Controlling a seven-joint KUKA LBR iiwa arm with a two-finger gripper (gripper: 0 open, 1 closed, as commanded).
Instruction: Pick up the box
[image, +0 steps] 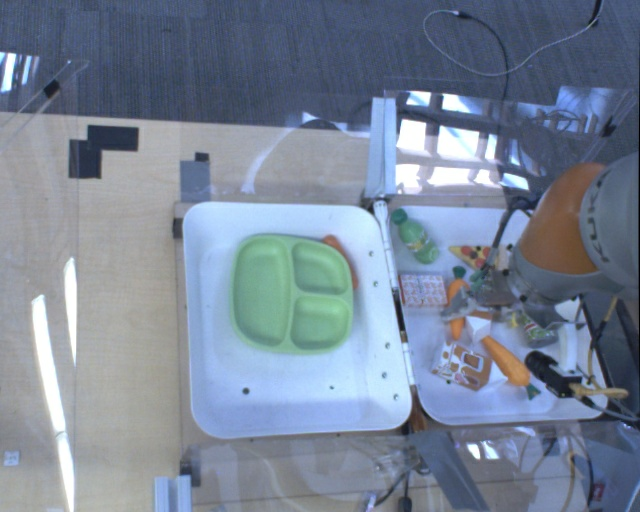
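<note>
Two bins sit under your camera, and the work is all in the right bin, where the arm has reached down among a crowd of small items. The gripper is low in that clutter, but you cannot tell from this view how it is set, nor whether it has hold of anything.

The box lies below and slightly left of the gripper in the view, near it but apart from it, tilted on the bin floor. A second flat packet, the red-patterned card, lies to the gripper's left, close to the bin wall. An orange carrot rests just beside the box, on its right, and a green bottle stands up and to the left of the gripper.

Your main risk, as I judge it, is a grasp on the wrong thing: the gripper sits over small toys rather than over the box, so closing here would likely catch one of them. If it shifts toward the box, the carrot could wedge in alongside, and the box's tilt could let it slip. The left bin, well away to the gripper's left, holds a green divided plate.
</note>
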